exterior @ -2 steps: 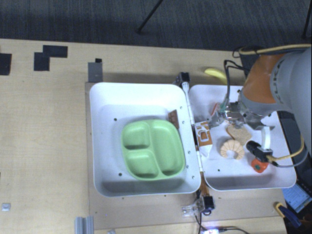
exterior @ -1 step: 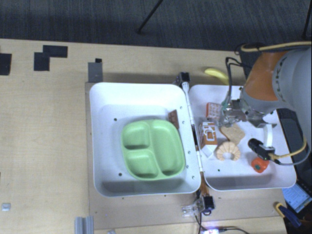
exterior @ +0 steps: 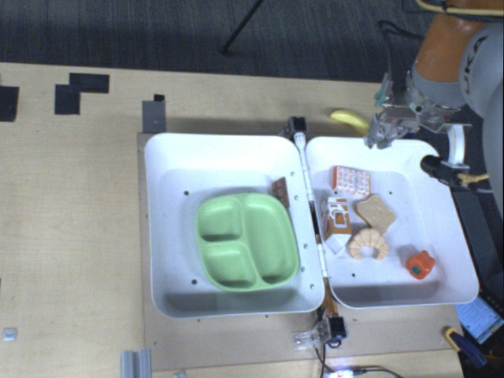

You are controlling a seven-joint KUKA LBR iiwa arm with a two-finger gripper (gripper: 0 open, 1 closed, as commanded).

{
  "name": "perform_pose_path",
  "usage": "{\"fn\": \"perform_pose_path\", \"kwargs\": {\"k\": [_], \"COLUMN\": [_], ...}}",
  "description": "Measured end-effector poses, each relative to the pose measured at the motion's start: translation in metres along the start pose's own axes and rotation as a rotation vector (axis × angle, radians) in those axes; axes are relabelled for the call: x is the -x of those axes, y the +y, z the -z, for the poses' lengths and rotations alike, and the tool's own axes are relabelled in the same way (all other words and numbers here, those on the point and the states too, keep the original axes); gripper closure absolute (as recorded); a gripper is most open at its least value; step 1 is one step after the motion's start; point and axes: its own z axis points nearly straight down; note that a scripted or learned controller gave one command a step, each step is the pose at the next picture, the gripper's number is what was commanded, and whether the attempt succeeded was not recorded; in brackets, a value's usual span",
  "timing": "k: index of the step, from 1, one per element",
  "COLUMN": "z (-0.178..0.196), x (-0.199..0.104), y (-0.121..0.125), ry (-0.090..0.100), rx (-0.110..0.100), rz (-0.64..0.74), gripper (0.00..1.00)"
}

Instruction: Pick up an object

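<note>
1. Gripper (exterior: pixel 379 136) hovering at right bin's (exterior: pixel 465 278) far rim; grip state: cannot tell.
2. Croissant (exterior: pixel 368 244), bread slice (exterior: pixel 376 212), cracker box (exterior: pixel 350 180) lying mid-bin, tomato (exterior: pixel 420 264) near-right.
3. Risk: crowded items causing a glancing miss.

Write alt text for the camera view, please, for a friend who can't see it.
A grey robot arm's pincer hovers at the far edge of the right white bin, which holds a croissant, bread slice, two small cartons and an orange toy vegetable. The left bin holds a green divided tray; a banana lies behind the bins.
</note>
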Motion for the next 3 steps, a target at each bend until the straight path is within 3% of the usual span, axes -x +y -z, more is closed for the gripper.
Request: {"fn": "perform_pose_path", "kwargs": {"k": [1, 2, 3], "z": [-0.002, -0.114, -0.103], "x": [0.000, -0.009, -0.009], "y": [-0.001, -0.069, -0.067], "ry": [0.000, 0.001, -0.001], "rx": [-0.004, -0.005, 0.001], "rz": [0.000, -0.003, -0.002], "gripper": [0.00, 0.00, 1.00]}}
